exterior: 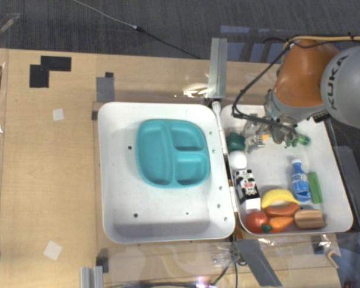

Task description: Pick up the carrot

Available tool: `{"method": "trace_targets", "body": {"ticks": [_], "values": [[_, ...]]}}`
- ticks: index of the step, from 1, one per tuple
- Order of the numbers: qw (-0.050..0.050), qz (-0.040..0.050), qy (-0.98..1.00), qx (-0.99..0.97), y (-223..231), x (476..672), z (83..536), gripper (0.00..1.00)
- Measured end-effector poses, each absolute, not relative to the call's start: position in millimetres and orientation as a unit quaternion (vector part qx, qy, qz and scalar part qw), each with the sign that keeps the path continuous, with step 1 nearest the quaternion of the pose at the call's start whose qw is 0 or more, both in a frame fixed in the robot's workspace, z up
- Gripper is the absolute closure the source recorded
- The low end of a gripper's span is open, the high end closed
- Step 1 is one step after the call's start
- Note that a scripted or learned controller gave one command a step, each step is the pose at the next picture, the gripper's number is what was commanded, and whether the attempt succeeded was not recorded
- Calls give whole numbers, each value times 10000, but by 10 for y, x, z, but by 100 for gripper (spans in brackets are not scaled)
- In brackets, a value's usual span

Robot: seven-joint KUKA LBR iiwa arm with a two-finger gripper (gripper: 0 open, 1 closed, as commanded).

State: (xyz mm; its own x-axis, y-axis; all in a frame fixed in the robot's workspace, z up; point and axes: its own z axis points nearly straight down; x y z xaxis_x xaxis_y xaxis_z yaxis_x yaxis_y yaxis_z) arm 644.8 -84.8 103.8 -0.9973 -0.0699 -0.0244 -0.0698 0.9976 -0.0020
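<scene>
The carrot (281, 224) is a short orange piece lying at the near end of the right bin (339, 188). It sits between a red tomato (257, 221) and a brown block (309, 219), just under a reddish-brown sausage shape (282, 209). My gripper (266, 134) hangs over the far end of the same bin, well away from the carrot, below the orange band (303, 71) of the arm. Its tip is partly hidden by the wrist and cables.
The right bin also holds a banana (277, 197), a blue bottle (298, 179), a green stick (314, 186), a cow-patterned carton (247, 185), a white ball (237, 159) and a dark green item (235, 141). A teal divided plate (171, 152) lies in the left bin (117, 215).
</scene>
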Motion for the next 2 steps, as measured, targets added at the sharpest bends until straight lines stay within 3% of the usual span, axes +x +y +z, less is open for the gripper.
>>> {"method": "trace_targets", "body": {"ticks": [1,2], "values": [[112,-17,9975,-697,-911,6490,1936,100],[31,4,9985,-538,-979,6442,1382,100]]}}
